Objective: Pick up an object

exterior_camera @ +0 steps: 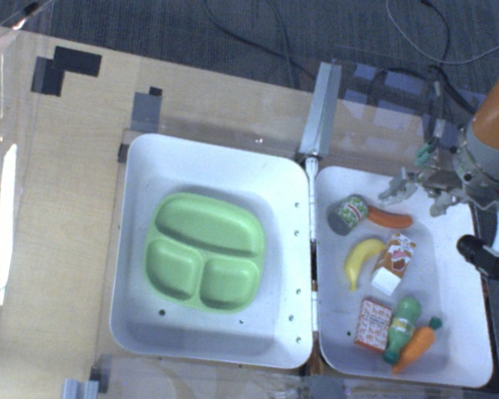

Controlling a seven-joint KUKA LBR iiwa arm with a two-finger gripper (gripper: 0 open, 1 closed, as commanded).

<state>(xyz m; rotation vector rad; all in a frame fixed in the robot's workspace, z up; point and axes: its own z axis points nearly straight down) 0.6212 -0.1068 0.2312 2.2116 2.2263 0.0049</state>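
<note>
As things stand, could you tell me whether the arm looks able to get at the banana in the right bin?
Probably yes. The banana lies uncovered in the right bin, nothing stacked on it, though a carton sits close beside it. The gripper hovers near the bin's far edge.

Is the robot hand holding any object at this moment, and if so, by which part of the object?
Nothing is held. The hand hovers open above the far end of the right bin, just above the sausage, with nothing between its fingers.
</note>
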